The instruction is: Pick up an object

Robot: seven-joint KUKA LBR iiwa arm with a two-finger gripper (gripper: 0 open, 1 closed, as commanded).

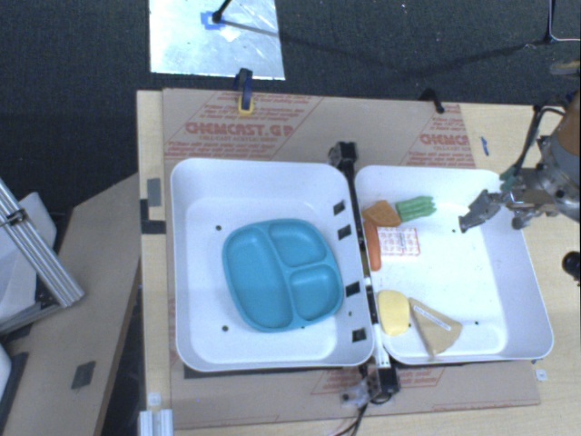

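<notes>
Right bin [508,334] centre free; toys [399,243] crowd left wall.

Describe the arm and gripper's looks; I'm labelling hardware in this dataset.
The gripper is dark grey metal, slim and angular, on a paler silver-grey wrist block. An orange band sits at the arm above it. A thin dark cable runs up beside the wrist.

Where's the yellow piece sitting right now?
The yellow piece lies in the right bin, near its front left corner, against the divider, just left of the tan wedge.
</notes>
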